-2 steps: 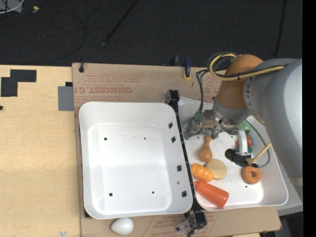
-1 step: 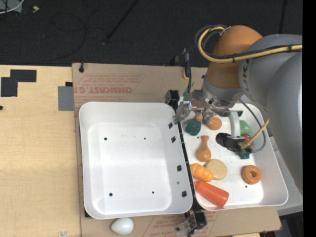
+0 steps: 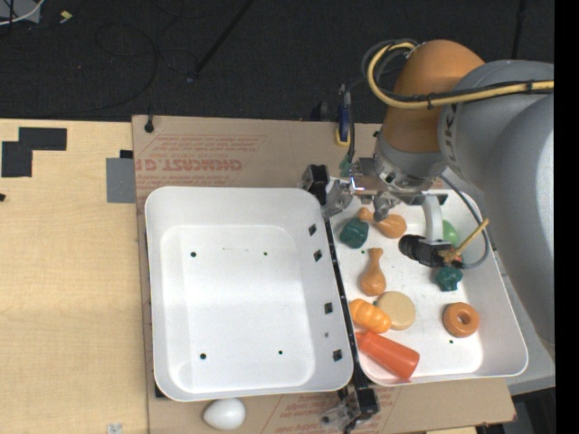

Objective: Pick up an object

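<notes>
The pincer (image 3: 384,208) hangs over the far end of the right bin (image 3: 493,355). I cannot tell if it is apart or together. One small smooth orange-tan lump (image 3: 392,226) lies right below it, and I cannot tell if they touch.

Just left of the pincer sits one bumpy dark green lump (image 3: 353,234). Just right of it is one light green bit (image 3: 450,231), with one teal bit (image 3: 447,279) a little lower. Below the pincer lies one tan pear-shaped toy (image 3: 373,275). Further down are one flat round cream disc (image 3: 396,311) beside one orange chunk (image 3: 368,315), then one smooth red tube (image 3: 389,354). One brown doughnut ring (image 3: 461,319) lies well apart, down and right.

The left bin (image 3: 235,306) is beside the right one. Both are shiny white with round corners. One white egg (image 3: 223,413) lies far down-left, outside the bins, on the brown cardboard (image 3: 226,152) with red print. Pale wood (image 3: 63,287) lies further left, and a dark floor (image 3: 226,43) with cables lies behind.
</notes>
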{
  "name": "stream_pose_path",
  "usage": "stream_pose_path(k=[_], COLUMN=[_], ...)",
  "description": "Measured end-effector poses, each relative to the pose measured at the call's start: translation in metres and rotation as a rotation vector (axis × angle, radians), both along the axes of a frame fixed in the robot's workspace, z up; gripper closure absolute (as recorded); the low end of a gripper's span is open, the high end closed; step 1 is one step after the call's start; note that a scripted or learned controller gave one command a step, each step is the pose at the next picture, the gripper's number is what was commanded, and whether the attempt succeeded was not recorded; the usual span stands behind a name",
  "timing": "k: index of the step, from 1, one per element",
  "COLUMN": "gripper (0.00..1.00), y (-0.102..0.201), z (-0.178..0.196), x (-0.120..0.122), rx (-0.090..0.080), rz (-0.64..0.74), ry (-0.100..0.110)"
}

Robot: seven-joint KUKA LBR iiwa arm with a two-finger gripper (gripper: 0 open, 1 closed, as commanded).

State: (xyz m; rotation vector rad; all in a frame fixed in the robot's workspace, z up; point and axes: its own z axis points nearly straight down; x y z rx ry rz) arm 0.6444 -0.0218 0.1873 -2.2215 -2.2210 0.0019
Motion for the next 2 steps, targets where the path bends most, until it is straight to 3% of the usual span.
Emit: stream_pose_path(k=[1,2], gripper=[0.00,1.00], y=[0.0615,0.0593], z=[0.0028,0.0124], x=[-0.0111,-0.0108], rx=[0.002,0.001], rz=[0.004,0.004], ry=[0.004,0.006])
